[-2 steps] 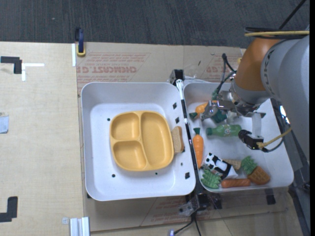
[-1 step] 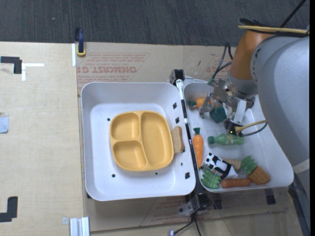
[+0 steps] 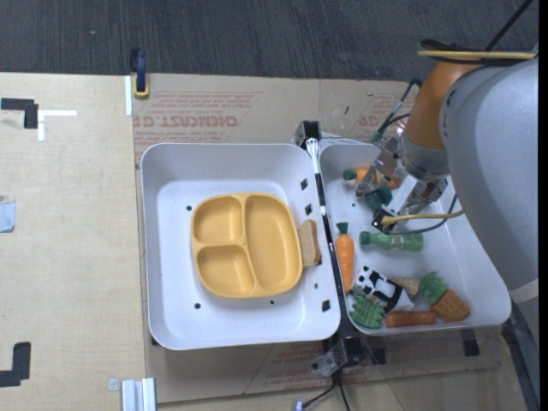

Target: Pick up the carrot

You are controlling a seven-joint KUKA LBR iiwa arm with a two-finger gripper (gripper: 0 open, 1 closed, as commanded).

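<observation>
Far off to my hand's left, across the divider, the yellow sectioned plate (image 3: 247, 245) sits in the left bin (image 3: 163, 255), with a slice of bread (image 3: 310, 242) leaning off its near edge. Closer to me, just inside the right bin (image 3: 484, 268), the carrot (image 3: 344, 256) lies lengthwise along the dividing wall, green top pointing away from the heap of toys at the bin's lower end. Next comes a green bottle (image 3: 394, 241), lying just beside the carrot and between it and me. My gripper (image 3: 396, 197) hangs above the bin's upper part, near some small teal and orange pieces (image 3: 368, 183); whether it is released or clenched I cannot tell from here. I judge the reach is barely begun. To do it well I should travel left and down past the bottle, line up across the carrot's width, and descend on its thick middle, clear of the wall.
</observation>
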